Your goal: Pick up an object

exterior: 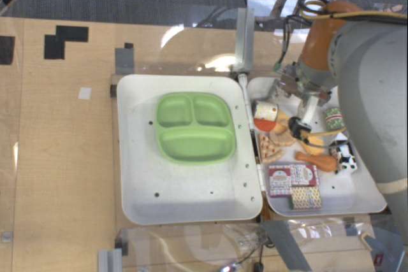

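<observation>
Grey and orange at the wrist of the arm (325,41), reaching in from the right and down to the gripper (306,116), low over the far half of the right bin (363,200). Cannot tell from this slant how far open or closed, nor make out any hold on a thing. Just left of the gripper, a red-and-white toy (265,113), lying close to the bin's left wall. On the near side of that, a tan round biscuit-like piece (279,128) and a tan lattice piece (270,149), close together, perhaps touching. Nearer the front from the gripper, an orange carrot (317,162), lying crosswise on the bin floor. At the carrot's right end, a small black-and-white cow figure (346,160), just beside it. Right of the gripper, close under the arm, a green patterned roll (333,118). Toward the front rim, a pink-red box (292,176), lying flat, and against its front edge a smaller patterned box (306,199). All of these candidates for picking down on the floor of the right bin, near the gripper. Further out, across the shared walls, the left bin (185,204), with a light green divided plate (194,127) flat in its middle, well apart from the gripper. Beneath both, the pale wooden bench (57,156).
</observation>
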### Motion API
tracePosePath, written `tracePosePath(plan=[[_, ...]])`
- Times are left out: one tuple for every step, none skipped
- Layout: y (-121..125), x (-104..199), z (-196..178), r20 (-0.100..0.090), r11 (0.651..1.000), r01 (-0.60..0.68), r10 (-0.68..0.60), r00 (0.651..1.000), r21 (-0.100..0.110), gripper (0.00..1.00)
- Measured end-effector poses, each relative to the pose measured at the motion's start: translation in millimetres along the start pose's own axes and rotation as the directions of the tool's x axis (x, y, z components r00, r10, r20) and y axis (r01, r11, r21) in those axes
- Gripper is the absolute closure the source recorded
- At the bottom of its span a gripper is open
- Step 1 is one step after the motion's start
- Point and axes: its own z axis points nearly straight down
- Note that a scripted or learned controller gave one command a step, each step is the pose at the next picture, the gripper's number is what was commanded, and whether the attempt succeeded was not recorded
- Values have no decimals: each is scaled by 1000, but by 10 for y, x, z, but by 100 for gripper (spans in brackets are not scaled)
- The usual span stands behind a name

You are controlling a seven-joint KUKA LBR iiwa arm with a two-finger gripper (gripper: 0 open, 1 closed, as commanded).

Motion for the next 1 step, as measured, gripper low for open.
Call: tracePosePath(plan=[[-524,-469,-18,-3,997,75,-75,997,-6,0]])
